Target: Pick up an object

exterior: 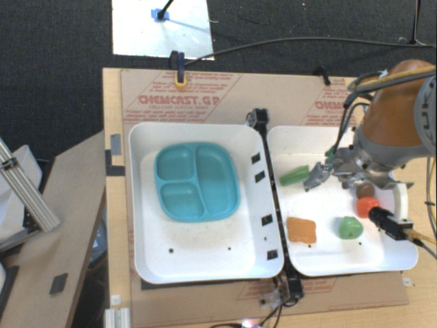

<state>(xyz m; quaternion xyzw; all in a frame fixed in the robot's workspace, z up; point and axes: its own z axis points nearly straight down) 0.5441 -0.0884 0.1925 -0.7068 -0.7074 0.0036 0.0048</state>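
Note:
The right bin point(382, 255) holds a long green piece point(294, 176) at its left, an orange block point(301, 229) near the front, a round green piece point(350, 227) beside it, and a red piece point(367, 206) further right. My gripper point(317, 178) hangs low over the right bin, just right of the long green piece and close to its end. Nothing shows as held. The arm's orange band point(403, 108) rises behind it at the right.
The left bin point(147, 251) carries a teal divided plate point(196, 182). A black hinge strip point(266, 183) with clips runs between the two bins. A brown piece point(364, 192) lies partly under the wrist, and cables cross the back of the bench.

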